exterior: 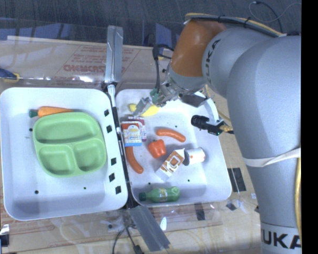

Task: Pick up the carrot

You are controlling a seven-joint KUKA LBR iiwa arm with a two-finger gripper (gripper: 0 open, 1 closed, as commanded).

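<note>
The carrot [54, 110], orange with a green stub at its left end, lies in the left bin [16, 157] along the far edge of a green divided plate [69, 142]. My gripper [146, 105] hangs over the far left corner of the right bin [214, 168], right at a small yellow item [151, 110]. It is well to the right of the carrot, across the wall between the bins. Nothing of the carrot is near the gripper.
The right bin holds a red-and-white carton [132, 133], two orange-red sausages [170, 135] [133, 160], a red pepper [157, 148], an orange-and-white carton [171, 163], a white cup [195, 155] and a green bottle [160, 194].
</note>
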